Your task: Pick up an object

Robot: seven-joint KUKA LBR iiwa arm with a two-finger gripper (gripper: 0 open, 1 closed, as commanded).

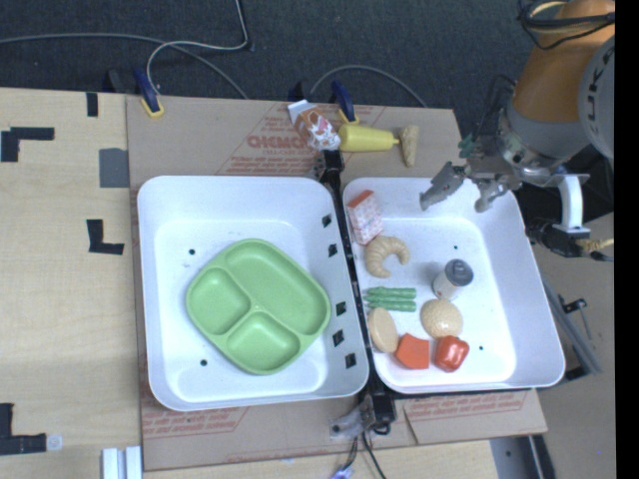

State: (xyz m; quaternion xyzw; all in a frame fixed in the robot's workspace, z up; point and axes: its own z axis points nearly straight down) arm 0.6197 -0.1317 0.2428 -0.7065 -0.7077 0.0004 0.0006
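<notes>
We read "CHEMOM" on cardboard [283, 140] | claw [461, 192] spread wide, holding nothing | right bin [499, 257] below it: croissant [385, 253], green beans [390, 298]; left bin [165, 267]: green plate [258, 305]

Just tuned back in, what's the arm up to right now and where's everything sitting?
The gripper hangs open over the top right corner of the right bin, with nothing between its fingers. The toy food lies untouched in that bin: a croissant, green beans, a grey-capped bottle, a red pepper and a few other pieces. The left bin holds a green divided plate. No pick has been made yet.
</notes>
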